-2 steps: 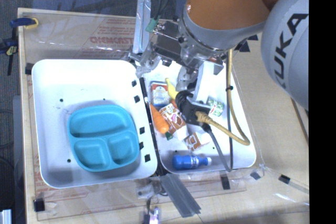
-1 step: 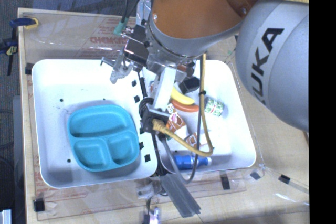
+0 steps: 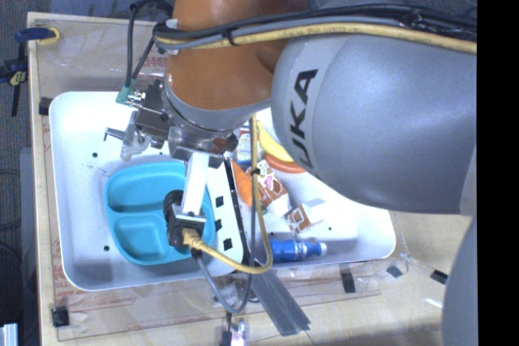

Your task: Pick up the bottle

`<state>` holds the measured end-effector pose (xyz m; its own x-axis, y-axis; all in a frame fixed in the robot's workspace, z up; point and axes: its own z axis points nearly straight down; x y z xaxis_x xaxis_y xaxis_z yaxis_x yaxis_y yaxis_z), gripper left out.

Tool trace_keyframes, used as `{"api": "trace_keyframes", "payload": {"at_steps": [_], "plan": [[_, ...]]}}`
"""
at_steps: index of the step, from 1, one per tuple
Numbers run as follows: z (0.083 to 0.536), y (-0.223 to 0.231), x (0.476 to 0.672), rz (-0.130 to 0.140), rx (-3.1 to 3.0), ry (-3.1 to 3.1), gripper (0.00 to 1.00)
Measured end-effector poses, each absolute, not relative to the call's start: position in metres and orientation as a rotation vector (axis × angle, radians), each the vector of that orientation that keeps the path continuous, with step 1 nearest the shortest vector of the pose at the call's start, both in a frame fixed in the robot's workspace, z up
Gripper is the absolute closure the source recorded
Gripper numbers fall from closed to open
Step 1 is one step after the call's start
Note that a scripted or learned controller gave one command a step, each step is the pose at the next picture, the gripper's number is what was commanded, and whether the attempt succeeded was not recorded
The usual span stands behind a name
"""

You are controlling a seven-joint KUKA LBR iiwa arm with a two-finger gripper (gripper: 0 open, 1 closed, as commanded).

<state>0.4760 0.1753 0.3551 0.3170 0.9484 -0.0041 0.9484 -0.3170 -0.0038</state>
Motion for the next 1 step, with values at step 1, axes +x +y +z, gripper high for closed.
{"api": "trace_keyframes", "payload": {"at_steps": [1], "plan": [[0.4421,0.2142,0.4750,0.005,-2.682,-1.634,0.00]]}}
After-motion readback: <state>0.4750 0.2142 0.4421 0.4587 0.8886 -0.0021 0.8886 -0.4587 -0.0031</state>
